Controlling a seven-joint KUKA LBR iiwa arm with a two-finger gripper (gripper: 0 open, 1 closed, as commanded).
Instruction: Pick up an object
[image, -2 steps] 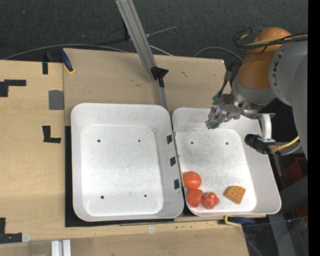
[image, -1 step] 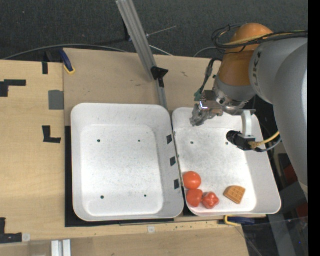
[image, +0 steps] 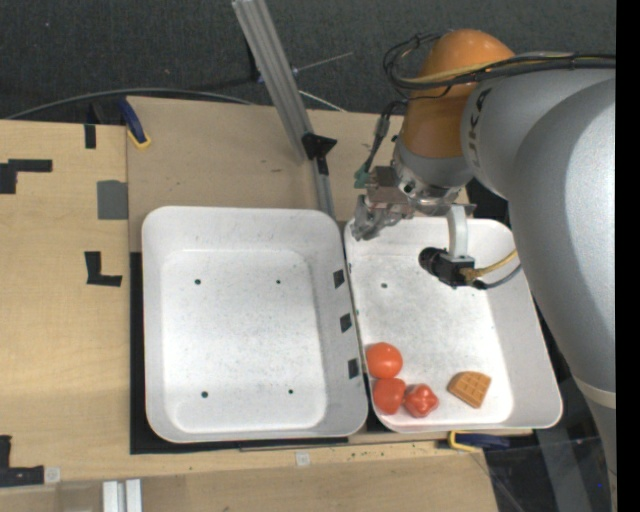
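Tool (image: 372, 222) first: it hangs over the far left corner of the right bin (image: 440, 310), beside the rim it shares with the left bin (image: 240, 320); whether it is apart or together I cannot tell at this slant, and nothing shows clamped in it. Against the right bin, the candidates all lie along its near edge: an orange-red ball (image: 384, 359) by the left wall, two red pieces (image: 404, 398) touching just nearer, and a tan waffle-like piece (image: 470, 388) off to their right. My judgement: this is the approach step, with no grasp made. Next the tool must travel to the near edge, settle on one piece and descend; the lone waffle piece looks least crowded.
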